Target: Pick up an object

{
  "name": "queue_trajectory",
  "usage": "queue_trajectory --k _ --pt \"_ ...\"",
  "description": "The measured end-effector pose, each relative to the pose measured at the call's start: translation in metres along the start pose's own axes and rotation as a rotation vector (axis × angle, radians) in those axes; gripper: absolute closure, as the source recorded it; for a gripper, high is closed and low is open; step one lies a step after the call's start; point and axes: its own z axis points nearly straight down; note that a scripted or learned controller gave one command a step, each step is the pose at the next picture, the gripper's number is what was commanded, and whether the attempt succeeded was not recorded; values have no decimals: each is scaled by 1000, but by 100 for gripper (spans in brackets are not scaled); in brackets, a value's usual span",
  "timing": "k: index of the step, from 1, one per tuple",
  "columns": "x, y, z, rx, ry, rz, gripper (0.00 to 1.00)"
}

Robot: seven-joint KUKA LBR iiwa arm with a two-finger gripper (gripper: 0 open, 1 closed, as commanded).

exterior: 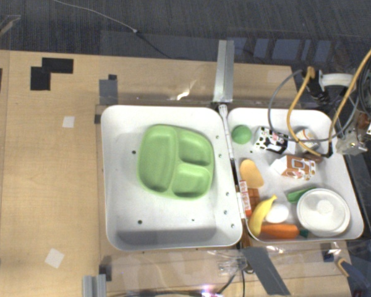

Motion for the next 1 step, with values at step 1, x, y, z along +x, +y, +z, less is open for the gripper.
queue_trajectory --k 1 --pt "-9 -49 119 0 1 11 100"
